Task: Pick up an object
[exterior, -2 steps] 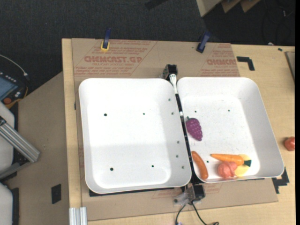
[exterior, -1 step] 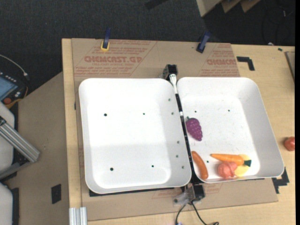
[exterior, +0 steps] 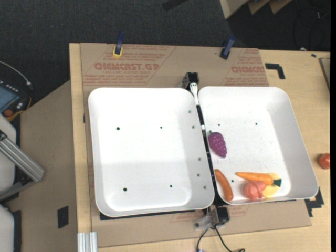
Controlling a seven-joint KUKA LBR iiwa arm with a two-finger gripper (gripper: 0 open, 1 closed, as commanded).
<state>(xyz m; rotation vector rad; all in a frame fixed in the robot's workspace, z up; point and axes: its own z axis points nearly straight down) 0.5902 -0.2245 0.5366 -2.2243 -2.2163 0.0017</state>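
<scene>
My right bin (exterior: 294, 119) holds purple grapes (exterior: 217, 144) beside the divider; toward five o'clock, a carrot (exterior: 256, 177) lies three-to-nine, and a sausage (exterior: 223, 185) runs eleven-to-five.

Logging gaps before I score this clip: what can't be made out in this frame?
- Orange thing at the bench's right edge: cut off by the frame, so what it is stays unclear.
- Pink lump and yellow piece in the right bin: packed under the carrot, too small to identify.
- Device at the left: cropped by the frame edge.
</scene>
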